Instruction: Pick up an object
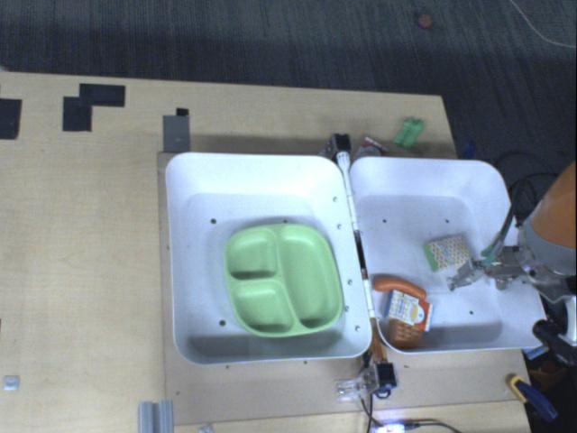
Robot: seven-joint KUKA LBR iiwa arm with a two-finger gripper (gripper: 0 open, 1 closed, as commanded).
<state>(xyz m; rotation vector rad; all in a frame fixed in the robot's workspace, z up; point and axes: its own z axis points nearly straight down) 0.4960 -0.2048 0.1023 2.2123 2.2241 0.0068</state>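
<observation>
Two shallow white bins sit side by side on the counter [81, 269]: the left bin [185, 242] carries a green divided plate [284, 278], while the right bin [487, 188] carries a small patterned packet [447, 252] and, at its near left corner, an orange-and-brown object with a printed label [404, 310]. The gripper [469, 273] reaches in from the right, just beside the packet, jaws slightly apart and holding nothing. Judged from this, the pick is not yet made; closing and lifting remain.
</observation>
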